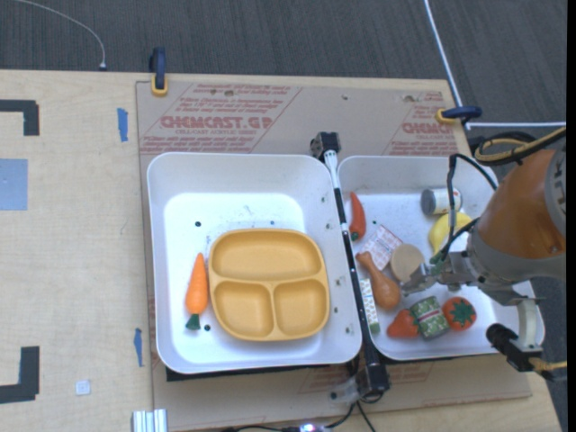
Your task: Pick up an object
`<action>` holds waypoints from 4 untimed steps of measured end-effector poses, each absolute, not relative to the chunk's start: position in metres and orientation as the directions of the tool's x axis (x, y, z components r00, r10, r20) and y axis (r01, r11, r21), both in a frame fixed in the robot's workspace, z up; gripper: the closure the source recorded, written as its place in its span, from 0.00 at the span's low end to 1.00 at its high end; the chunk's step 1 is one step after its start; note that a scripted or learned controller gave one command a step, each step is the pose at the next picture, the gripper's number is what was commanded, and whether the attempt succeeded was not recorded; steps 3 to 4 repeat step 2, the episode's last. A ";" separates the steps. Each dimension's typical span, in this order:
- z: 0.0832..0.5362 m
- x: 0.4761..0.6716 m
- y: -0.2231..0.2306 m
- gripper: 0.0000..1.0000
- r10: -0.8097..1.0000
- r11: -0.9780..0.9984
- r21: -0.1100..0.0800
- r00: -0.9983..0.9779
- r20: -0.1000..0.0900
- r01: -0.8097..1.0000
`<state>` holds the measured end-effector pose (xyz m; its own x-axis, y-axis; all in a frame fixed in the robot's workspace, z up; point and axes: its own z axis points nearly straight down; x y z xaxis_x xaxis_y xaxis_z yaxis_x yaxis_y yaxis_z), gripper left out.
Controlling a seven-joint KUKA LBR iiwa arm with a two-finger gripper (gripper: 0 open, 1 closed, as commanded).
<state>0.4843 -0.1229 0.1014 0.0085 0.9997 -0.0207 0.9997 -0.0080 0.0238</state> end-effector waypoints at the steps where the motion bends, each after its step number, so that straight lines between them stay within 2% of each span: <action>1: 0.111 0.486 -0.123 1.00 1.000 -0.007 0.027 0.008 -0.022 1.000; 2: 0.111 0.485 -0.123 0.00 1.000 -0.008 0.027 0.008 -0.022 1.000; 4: 0.111 0.485 -0.123 0.00 1.000 -0.008 0.027 0.008 -0.022 1.000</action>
